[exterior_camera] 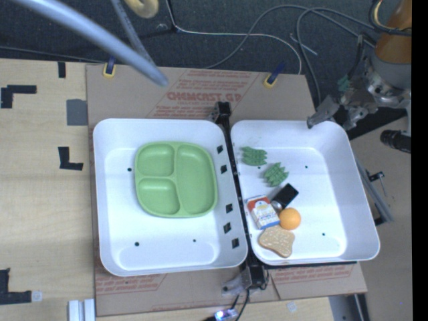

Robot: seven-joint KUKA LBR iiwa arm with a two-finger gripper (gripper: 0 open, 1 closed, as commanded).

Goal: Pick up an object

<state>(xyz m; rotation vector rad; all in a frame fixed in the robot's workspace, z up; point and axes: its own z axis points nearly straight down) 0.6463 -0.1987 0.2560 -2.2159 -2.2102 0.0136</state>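
Note:
The right bin [348, 179] holds several small items. Two green leafy toys [254, 156] [275, 174] lie near its left wall. Below them are a black block [285, 195], a red-and-white carton [263, 212], an orange ball [289, 219] and a tan bread slice [277, 242], all close together. My gripper [334, 118] hovers over the right bin's far right corner, well away from the items. Its two fingers stand apart with nothing between them.
A green divided plate [177, 179] lies in the left bin [107, 199]. The divider between the bins [231, 179] runs down the middle. Cables trail across the dark surface behind the bench.

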